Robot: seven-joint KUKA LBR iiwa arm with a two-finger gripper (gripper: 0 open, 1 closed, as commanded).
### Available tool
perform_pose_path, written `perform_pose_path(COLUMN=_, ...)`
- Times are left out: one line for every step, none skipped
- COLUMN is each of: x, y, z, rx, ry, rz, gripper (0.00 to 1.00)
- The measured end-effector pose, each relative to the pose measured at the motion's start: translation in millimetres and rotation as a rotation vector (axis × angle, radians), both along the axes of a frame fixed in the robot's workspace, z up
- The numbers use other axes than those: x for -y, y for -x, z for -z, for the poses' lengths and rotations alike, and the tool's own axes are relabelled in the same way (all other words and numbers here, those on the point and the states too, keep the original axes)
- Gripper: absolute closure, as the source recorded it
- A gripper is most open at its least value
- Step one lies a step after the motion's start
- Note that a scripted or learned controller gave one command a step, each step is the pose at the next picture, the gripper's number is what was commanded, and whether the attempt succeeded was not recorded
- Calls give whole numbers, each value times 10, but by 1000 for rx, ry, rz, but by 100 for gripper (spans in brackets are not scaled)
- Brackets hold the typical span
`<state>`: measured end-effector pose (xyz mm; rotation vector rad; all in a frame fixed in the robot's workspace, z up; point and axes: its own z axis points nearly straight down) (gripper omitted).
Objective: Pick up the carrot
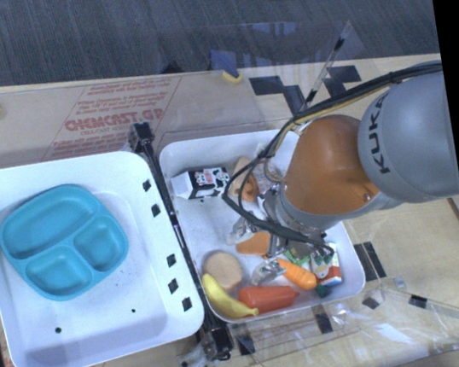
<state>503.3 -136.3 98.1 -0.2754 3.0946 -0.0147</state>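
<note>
Much of the right bin (186,228) is covered by the grey arm and its orange band, so the bin's middle and right side are hidden. The gripper (283,258) is seen low in this bin, just under the wrist, but its metal parts merge with cables and glare — whether anything is pinched cannot be told.

The carrot (298,274) is found near the bin's front right corner, just below the gripper and close to touching it. Its long axis is laid on a diagonal, from upper left to lower right; the green end seems to be at the lower right, though that part is small and blurred. A colourful item just right of it is too small to be made out.

Beside the carrot, a red pepper-like piece (268,297) is laid along the front wall, with a banana (223,301) to its left and a round beige item (223,267) above the banana. A small milk carton (200,184) is seen at the back left. An orange piece (255,244) is partly hidden under the wrist.

In the left bin (82,344), a blue divided plate (62,241) is set toward the back left.
</note>
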Motion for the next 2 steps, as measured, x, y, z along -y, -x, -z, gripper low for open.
perform_pose_path(x=-26, y=14, z=-100, rx=-10, ry=-2, rz=-10, gripper=100)
perform_pose_path(x=-49, y=-6, z=-201, rx=-7, ry=-2, rz=-20, gripper=100)
